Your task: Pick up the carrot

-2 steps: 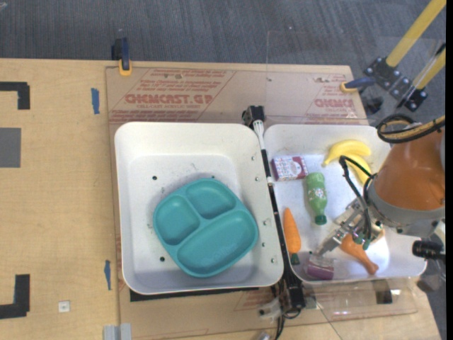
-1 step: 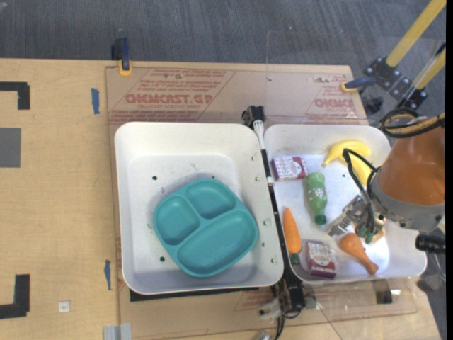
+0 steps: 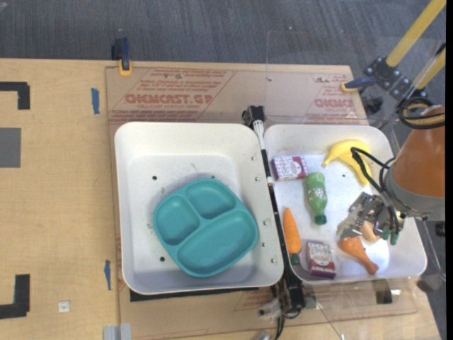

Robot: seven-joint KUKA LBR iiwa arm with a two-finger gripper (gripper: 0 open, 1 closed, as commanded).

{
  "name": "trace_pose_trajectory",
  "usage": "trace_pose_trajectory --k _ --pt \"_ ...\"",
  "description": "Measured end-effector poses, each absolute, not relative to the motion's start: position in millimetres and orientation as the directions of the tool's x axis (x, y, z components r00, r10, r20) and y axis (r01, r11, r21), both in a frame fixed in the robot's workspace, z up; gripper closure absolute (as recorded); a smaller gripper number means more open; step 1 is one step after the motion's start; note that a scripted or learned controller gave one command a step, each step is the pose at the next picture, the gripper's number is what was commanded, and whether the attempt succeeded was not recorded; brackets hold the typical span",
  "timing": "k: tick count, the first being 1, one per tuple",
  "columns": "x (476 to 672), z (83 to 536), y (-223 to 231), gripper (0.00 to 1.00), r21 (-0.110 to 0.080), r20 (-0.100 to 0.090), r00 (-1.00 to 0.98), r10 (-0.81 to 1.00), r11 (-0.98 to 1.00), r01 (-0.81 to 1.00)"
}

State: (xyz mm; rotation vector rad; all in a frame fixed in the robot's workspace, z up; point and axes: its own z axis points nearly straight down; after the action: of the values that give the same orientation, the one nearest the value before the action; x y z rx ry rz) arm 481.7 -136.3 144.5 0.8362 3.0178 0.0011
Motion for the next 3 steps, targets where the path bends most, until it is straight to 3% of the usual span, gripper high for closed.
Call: trace_pose_trajectory --k 1,2,3 --pt "485.1 92 -140 1.00 0.003 -0.016 -0.938 0.346 0.938 0.346" --pt "482.1 122 -141 1.00 0.001 -0.012 -0.977 0.212 0.977 0.212" --pt "481.6 121 -140 0.00 0.002 -0.010 -0.977 0.212 0.977 0.212"
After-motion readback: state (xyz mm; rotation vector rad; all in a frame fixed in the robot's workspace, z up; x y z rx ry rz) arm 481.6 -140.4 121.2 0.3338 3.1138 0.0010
